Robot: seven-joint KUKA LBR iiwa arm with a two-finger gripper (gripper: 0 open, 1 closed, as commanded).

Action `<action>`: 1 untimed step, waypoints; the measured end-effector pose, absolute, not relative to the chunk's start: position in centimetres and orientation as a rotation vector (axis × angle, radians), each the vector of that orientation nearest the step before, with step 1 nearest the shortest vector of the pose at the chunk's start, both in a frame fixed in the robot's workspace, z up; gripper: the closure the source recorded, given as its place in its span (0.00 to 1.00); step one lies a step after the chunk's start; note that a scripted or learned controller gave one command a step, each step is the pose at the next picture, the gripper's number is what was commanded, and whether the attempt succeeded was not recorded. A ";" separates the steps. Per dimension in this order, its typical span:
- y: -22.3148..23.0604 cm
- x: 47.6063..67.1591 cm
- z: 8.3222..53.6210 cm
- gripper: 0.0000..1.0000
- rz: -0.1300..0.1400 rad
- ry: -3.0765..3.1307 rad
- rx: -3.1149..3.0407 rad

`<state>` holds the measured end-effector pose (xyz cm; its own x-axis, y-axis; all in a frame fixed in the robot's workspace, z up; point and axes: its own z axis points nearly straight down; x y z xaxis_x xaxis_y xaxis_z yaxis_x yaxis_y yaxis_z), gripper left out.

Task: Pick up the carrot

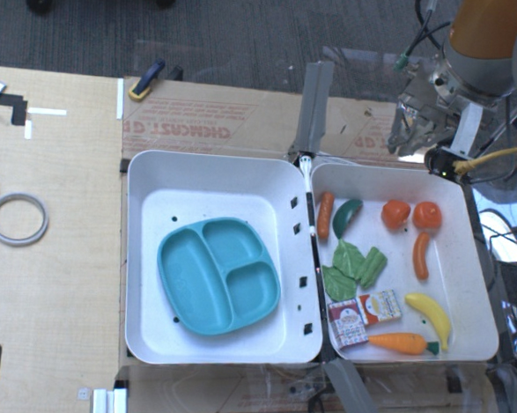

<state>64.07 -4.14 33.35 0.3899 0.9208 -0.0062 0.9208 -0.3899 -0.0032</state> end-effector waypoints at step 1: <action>2.9 62.6 20.0 1.00 -0.006 1.503 2.759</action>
<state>62.63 2.94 20.02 0.5420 0.8403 -0.0031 0.8403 -0.5420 -0.0020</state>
